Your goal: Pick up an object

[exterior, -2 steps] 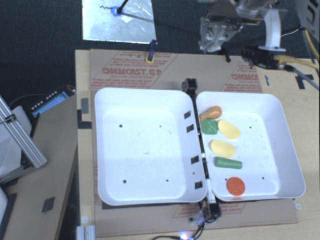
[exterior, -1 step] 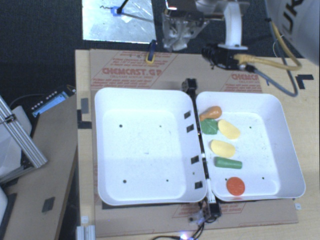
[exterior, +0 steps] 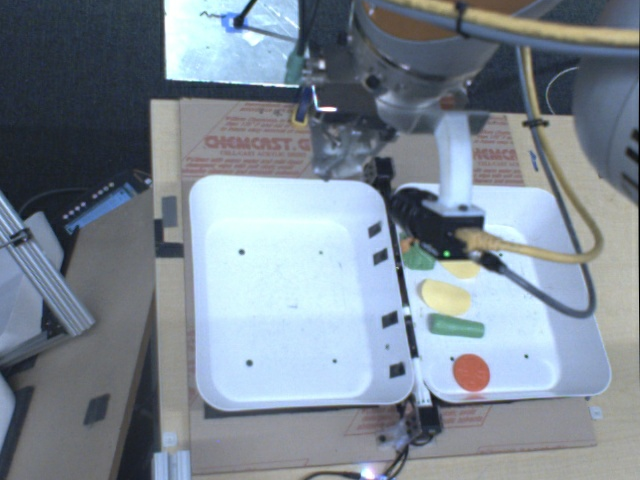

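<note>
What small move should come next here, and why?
Probably shift the gripper over the right bin, toward the yellow oval: it hangs at the left bin's back rim, while the oval, green stick and orange disc lie in the right bin.

Two white bins (exterior: 290, 268), five small pieces (exterior: 445, 294)

— What's under the cardboard sheet (exterior: 250, 133)?
— A pale wooden bench (exterior: 165, 148). Beyond the sheet, dark floor (exterior: 80, 38) with one bright silvery patch (exterior: 215, 38).
— Left of it?
— A metal rail (exterior: 45, 283).
</note>
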`<state>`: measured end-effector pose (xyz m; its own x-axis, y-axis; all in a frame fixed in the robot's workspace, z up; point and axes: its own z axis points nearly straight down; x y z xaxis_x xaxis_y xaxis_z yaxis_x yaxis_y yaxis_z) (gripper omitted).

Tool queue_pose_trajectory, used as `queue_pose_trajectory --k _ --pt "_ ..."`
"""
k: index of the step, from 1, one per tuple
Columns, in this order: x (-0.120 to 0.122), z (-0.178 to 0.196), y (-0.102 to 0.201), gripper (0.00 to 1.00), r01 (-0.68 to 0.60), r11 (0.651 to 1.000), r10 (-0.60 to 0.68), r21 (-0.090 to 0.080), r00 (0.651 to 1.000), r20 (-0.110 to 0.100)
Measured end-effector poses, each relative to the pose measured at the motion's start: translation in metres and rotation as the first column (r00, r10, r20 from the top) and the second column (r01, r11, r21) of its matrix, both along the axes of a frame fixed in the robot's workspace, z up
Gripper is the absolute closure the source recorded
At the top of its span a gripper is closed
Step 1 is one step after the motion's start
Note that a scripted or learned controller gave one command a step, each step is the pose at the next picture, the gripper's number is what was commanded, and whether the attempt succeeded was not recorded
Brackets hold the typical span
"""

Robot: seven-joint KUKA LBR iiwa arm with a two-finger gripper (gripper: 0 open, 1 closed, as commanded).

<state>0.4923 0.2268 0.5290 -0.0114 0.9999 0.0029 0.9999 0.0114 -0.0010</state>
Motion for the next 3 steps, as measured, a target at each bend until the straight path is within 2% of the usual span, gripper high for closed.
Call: queue_pose_trajectory --k 1,2,3 --pt "0.072 0.006 -0.085 1.0 0.019 1.0 -0.019 -0.004 1.0 0.005" --pt "0.021 -0.004 0.014 1.0 -0.004 1.0 0.004 0.0 1.0 0.0" --pt "0.051 -0.002 -0.06 1.0 0.017 1.0 -0.017 -0.004 1.0 0.004"
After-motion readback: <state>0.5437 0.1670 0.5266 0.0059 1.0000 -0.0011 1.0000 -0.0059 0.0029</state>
